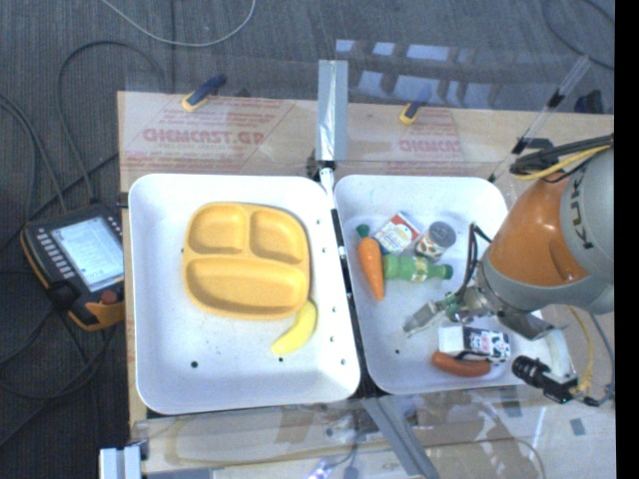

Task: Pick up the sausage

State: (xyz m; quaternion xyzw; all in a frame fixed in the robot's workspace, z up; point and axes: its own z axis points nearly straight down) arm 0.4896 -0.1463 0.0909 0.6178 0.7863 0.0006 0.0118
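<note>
White right bin (499,200) holds the red sausage (461,365) near its front edge — beside an orange carrot (371,267). Metal claw (431,315) hangs over the bin floor, fingers wide — the grey arm (559,257) hides its wrist.

Faint red "CHEMCAST GP" print on the bench board (205,136)

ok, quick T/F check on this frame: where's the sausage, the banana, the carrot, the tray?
1. The sausage lies in the right bin, near its front edge. True.
2. The banana sits inside the yellow tray. False: it lies beside the tray on the left bin floor.
3. The carrot is in the right bin. True.
4. The sausage is between the fingers of the gripper. False: it lies on the bin floor, below the gripper.
5. The yellow tray is in the right bin. False: left bin.
</note>
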